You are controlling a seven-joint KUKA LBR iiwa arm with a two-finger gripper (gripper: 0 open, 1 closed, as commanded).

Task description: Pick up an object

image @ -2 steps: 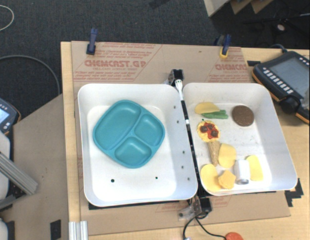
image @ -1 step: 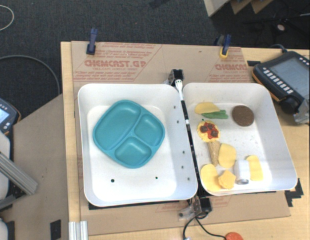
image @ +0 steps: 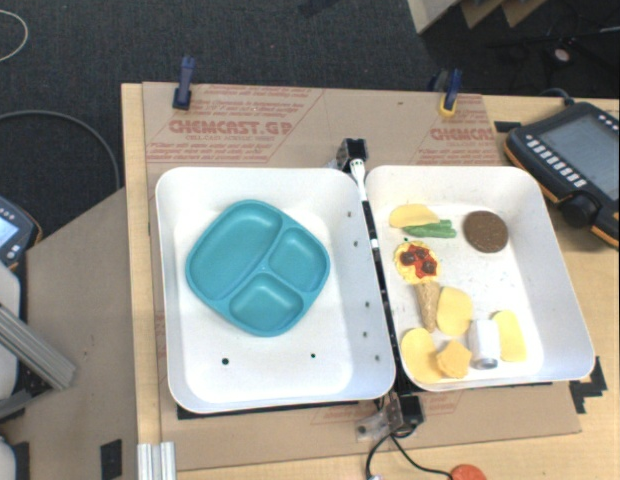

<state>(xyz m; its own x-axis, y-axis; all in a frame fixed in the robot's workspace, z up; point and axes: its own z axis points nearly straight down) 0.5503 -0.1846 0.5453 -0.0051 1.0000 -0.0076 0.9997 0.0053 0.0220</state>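
Observation:
A teal divided plate [image: 257, 266] lies in the left white bin [image: 190, 368]. The right white bin [image: 550, 298] holds several toy foods: a brown round cookie [image: 485, 231], a green bean pod [image: 431, 230], a yellow slice [image: 413, 214], a small pizza piece with red topping [image: 417, 260], a tan cone [image: 428, 305], a yellow disc [image: 454, 311], a white cylinder [image: 484, 342], a yellow block [image: 508, 335], an orange piece [image: 453, 360] and another yellow round piece [image: 417, 349].
The bins sit on a cardboard sheet [image: 290, 118] held by a blue clamp [image: 183, 80] and a second clamp [image: 450, 90]. A black teach pendant [image: 575, 163] lies at the right edge. Dark carpet lies beyond the bench.

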